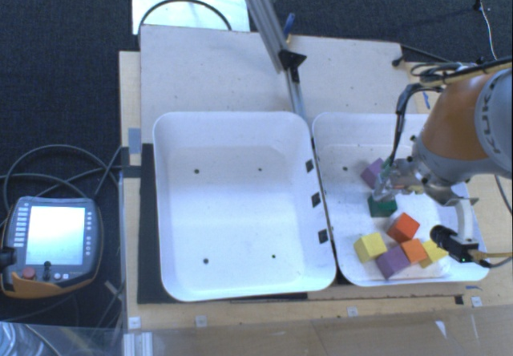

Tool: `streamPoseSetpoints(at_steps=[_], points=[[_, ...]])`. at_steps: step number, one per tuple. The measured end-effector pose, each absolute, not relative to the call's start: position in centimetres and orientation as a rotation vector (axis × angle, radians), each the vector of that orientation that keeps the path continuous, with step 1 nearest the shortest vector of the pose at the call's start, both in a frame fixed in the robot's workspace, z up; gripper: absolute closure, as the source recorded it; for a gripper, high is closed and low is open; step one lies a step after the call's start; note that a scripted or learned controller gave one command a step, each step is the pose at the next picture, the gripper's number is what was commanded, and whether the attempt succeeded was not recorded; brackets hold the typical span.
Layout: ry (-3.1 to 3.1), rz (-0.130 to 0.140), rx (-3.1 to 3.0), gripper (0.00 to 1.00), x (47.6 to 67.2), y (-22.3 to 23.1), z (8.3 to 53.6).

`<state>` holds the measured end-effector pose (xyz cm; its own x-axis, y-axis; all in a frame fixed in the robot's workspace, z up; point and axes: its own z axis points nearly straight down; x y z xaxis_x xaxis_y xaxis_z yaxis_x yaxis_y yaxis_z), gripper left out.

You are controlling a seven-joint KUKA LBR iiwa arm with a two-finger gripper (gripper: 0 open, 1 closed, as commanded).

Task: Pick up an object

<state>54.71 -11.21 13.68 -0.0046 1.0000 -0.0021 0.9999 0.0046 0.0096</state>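
The arm [473, 126] reached in from the right over the right bin [341, 134], its pincer [389, 184] lowered directly above the green block [382, 206] — whether it was spread or pinching, I could not tell. A purple block [371, 171] lay just beside it on the far side. Nearer the front rim sat a cluster — a yellow block [369, 246], a second purple block [392, 260], and two orange blocks [403, 227]. The left bin [232, 202] sat alongside on the worktop [216, 66].
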Motion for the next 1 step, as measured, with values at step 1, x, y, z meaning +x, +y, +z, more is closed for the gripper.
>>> streamPoseSetpoints(at_steps=[1], points=[[2.222,0.007,2.211,1.00,55.06,-11.48,20.10]])
